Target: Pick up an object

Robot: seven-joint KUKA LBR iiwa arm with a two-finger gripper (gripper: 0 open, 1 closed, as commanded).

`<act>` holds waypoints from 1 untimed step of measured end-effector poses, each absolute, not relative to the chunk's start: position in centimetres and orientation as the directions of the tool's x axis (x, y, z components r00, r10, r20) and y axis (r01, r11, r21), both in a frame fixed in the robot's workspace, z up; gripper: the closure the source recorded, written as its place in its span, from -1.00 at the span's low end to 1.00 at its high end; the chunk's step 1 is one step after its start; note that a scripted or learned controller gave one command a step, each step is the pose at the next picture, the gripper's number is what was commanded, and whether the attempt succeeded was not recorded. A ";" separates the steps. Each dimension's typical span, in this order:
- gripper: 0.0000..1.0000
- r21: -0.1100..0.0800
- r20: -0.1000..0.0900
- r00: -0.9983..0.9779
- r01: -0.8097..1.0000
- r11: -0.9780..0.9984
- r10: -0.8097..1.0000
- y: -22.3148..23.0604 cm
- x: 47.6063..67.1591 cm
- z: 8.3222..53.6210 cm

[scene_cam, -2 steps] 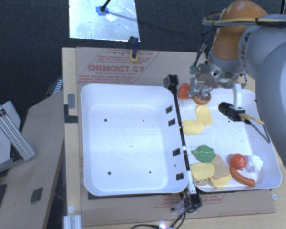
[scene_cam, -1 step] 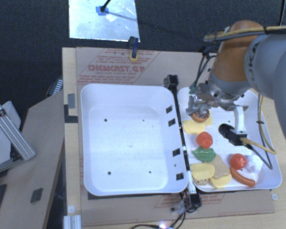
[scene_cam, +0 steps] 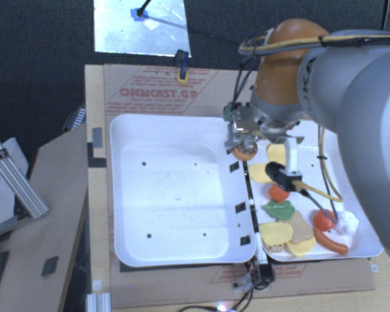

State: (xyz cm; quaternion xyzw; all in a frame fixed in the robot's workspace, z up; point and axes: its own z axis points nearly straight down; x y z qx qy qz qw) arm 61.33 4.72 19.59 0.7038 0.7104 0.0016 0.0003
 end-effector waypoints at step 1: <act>1.00 0.006 0.002 -0.009 1.000 0.009 1.000 9.7 66.1 19.3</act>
